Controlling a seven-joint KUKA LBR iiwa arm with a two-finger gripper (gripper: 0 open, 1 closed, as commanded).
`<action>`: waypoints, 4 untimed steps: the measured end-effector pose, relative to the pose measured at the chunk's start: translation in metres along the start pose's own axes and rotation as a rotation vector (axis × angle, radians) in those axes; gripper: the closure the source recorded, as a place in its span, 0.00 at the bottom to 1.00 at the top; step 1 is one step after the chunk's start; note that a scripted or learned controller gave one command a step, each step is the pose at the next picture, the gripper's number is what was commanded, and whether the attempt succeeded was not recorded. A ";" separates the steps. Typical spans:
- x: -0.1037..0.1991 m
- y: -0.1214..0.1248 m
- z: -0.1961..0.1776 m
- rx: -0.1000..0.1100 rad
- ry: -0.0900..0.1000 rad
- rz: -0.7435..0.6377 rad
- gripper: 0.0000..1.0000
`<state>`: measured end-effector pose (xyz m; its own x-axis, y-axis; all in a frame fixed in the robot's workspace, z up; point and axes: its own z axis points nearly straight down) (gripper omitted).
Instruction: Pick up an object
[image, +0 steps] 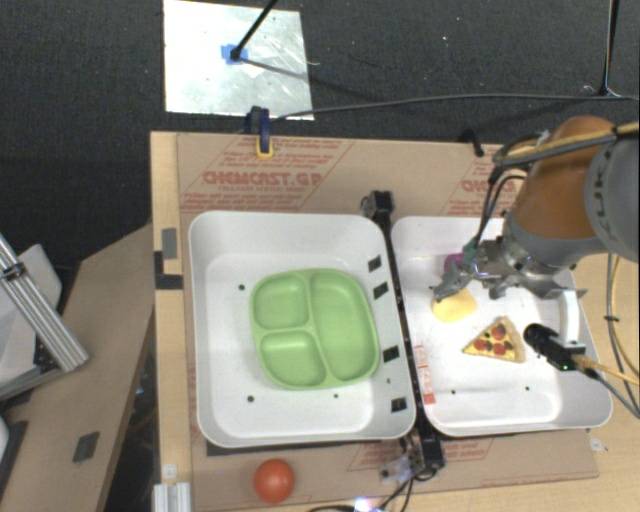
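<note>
My gripper (462, 276) hangs over the upper left part of the right bin (500, 405), reaching in from the right. Just below its tip lies a pale yellow rounded piece (455, 306), touching it or very close to it. A small purple thing (454, 264) shows right beside the gripper, partly hidden by it. To the lower right, a toy pizza slice (496, 341) with red dots lies flat on the bin floor, apart from the gripper. I see nothing between the gripper's tips.
A green divided plate (313, 328) lies in the middle of the left bin (225, 260). A red ball (273, 480) rests on the bench in front of the left bin. A black divider (392, 300) runs between the bins.
</note>
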<state>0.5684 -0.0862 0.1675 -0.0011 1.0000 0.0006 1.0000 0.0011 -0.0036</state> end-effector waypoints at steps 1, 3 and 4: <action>-0.006 0.008 0.055 0.000 0.000 0.000 0.00; -0.008 0.010 -0.002 -0.010 -0.001 -0.002 1.00; -0.018 0.008 -0.054 -0.011 -0.002 0.002 1.00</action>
<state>0.5761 -0.1043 0.2214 0.0009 1.0000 -0.0016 1.0000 -0.0009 0.0074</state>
